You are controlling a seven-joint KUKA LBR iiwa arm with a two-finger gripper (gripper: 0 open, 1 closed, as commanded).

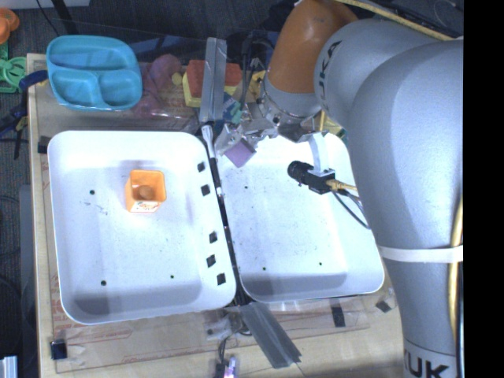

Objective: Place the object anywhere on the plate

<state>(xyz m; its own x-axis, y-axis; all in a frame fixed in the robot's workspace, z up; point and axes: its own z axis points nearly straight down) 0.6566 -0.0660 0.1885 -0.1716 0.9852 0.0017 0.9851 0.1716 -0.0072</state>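
A small purple block (238, 153) hangs at the back left corner of the right bin (315, 282), just right of the divider between the bins. My gripper (239, 142) is shut on it from above, and the block pokes out below the silvery fingers (224, 138). The grey arm with its orange band reaches in from the right and hides the right bin's far right side. A blue divided plate (93, 73) sits outside the bins, behind the left bin's back left corner.
An orange cup-like piece (146, 189) lies in the left bin (94, 290), left of centre. A black cable plug (311, 177) hangs over the right bin. Pink, yellow and red toys (189, 77) are stacked behind the bins beside the plate.
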